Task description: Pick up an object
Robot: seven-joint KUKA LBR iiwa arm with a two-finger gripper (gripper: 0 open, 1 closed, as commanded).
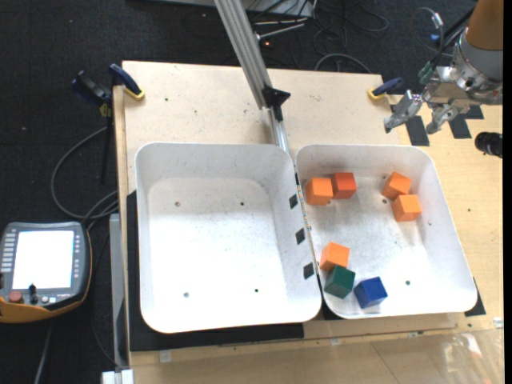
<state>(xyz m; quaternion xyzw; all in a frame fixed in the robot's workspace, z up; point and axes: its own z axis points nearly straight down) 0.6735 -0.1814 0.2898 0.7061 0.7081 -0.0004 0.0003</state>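
The right bin (448, 238) holds several blocks. Two orange blocks (321, 189) (345, 184) sit side by side near its far left corner. Two more orange blocks (397, 185) (407, 206) lie toward its far right. Near the front, an orange block (335, 255), a dark green block (340, 281) and a blue block (370, 291) are grouped together. My gripper (420, 117) hangs above the bench behind the right bin's far edge, open, with nothing between its fingers.
The left bin (160, 214) stands beside the right one. A slanted metal pole (244, 34) runs down to the bins' far junction. Blue and yellow clamps (126, 81) (385, 88) grip the bench's far corners. A teach pendant (44, 270) lies at left.
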